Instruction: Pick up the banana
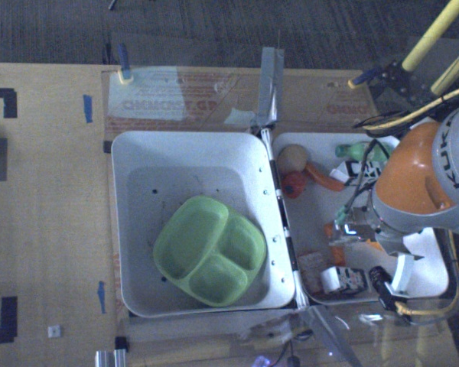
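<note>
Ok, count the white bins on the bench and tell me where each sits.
2. The left bin holds a green divided plate. The right bin, touching it, holds small objects; the arm covers part of it, so some contents may be hidden.

Grey arm (432, 193), orange band, black cables.

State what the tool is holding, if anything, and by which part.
It cannot be told: the grey arm with the orange band hides the tool over the right shallow white bin.
</note>
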Controlling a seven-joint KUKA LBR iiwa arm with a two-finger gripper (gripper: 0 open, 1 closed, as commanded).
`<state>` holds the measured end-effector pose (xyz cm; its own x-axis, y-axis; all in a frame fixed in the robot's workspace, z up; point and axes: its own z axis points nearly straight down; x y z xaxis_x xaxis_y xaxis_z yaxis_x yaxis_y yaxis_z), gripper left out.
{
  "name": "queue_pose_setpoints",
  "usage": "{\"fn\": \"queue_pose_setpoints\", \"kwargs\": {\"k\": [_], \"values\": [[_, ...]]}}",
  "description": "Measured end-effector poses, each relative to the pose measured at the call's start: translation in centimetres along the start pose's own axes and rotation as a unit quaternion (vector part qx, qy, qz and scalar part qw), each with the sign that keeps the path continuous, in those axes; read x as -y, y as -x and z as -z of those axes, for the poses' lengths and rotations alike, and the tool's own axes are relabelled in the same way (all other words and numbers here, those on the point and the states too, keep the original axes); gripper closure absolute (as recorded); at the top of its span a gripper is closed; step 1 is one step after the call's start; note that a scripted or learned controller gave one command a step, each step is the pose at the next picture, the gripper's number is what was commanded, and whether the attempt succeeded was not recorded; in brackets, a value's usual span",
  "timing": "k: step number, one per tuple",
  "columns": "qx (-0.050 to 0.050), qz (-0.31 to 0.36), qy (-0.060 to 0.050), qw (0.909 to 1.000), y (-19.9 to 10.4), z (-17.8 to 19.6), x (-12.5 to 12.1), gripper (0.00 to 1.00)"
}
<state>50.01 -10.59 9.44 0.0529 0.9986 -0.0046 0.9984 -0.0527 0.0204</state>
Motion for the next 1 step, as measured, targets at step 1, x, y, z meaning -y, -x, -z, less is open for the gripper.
{"fn": "queue_pose_setpoints", "kwargs": {"k": [1], "values": [[-0.002, 0.001, -0.007, 1.0000, -0.25, -0.73, 0.39, 0.00]]}}
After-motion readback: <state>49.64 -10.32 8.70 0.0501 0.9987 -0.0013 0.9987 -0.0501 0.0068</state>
